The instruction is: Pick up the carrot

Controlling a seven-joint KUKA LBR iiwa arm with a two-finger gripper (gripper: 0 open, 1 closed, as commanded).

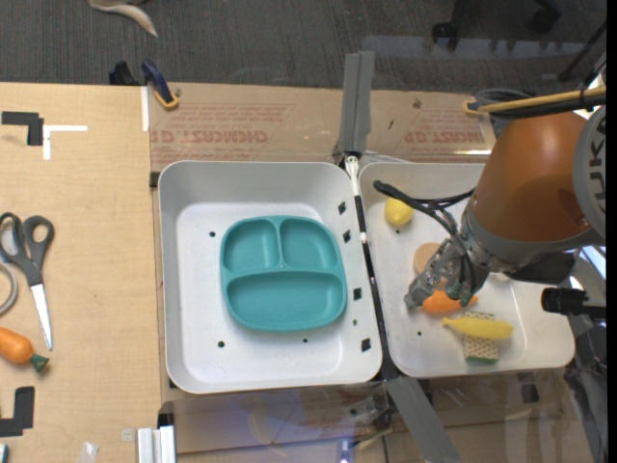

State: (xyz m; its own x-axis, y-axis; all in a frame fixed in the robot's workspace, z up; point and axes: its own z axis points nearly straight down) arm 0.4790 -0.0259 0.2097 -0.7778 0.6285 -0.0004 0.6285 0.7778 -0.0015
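Tool [445,287] over carrot [439,304] in right bin [540,350], grip unclear, banana [477,327] beside, lemon [398,212] behind

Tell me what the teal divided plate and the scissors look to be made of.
Teal divided plate: likely moulded plastic, matte to satin, judging by its uniform colour and soft rounded ridges. Scissors: blades look like bare metal, pale and reflective; the grey handle loops appear to be plastic, though the finish is hard to judge.

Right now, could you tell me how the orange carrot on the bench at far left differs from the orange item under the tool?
The carrot lies on the wooden bench; the orange item lies in the right bin. The carrot lies alone; the orange item sits at the tool, beside a yellow item. Both are orange.
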